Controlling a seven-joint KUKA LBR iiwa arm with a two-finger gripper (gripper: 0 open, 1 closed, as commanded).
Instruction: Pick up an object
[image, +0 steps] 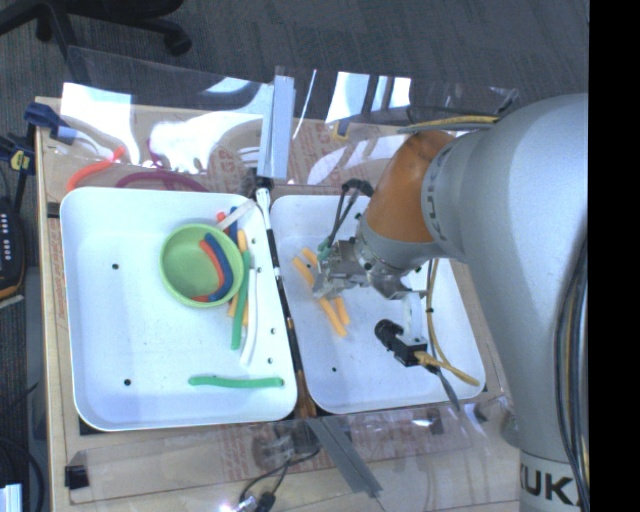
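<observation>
**A:** What sits nearest the front of the bench?

**B:** In the left bin, a green strip lies flat with its length running across the view. It is well apart from the arm.

**A:** And on the arm's side?

**B:** The right bin holds an orange stick, just on the near side of the gripper. Its long axis runs from the gripper toward the front edge, slanting a little to the view's right. Its far end comes right up to the gripper, though I cannot tell if they touch.

**A:** Is the gripper closed on it?

**B:** I cannot tell whether it is open or closed, so I would not call anything held.

**A:** Farther back?

**B:** A second orange stick lies just left of the gripper, toward the wall between the bins. Beyond that wall is the green bowl.

**A:** So what does the pick turn on?

**B:** In my judgement, a short shift toward the front edge, then closing across the near stick's width, not along its length
</observation>
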